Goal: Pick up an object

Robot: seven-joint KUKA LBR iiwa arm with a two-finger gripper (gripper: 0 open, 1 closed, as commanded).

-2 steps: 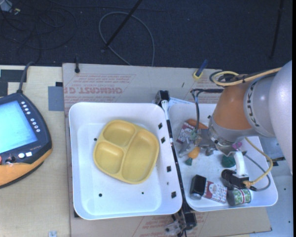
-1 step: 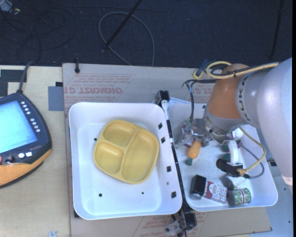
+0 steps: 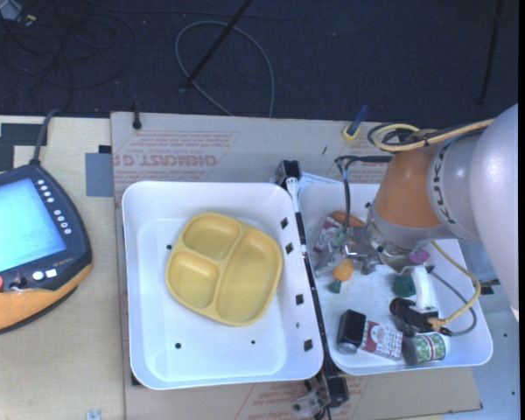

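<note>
On the bench, two white bins are sitting side by side. The gripper (image 3: 339, 254) is reaching into the right bin (image 3: 472, 344), its finger state hidden, just above an orange object (image 3: 342, 271). A yellow tray (image 3: 224, 268) is lying in the left bin (image 3: 149, 322).

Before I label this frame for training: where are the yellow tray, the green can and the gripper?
yellow tray (image 3: 223, 267): camera view, central divider.
green can (image 3: 423, 348): camera view, its side.
gripper (image 3: 334, 252): camera view, fingertip area.
</note>
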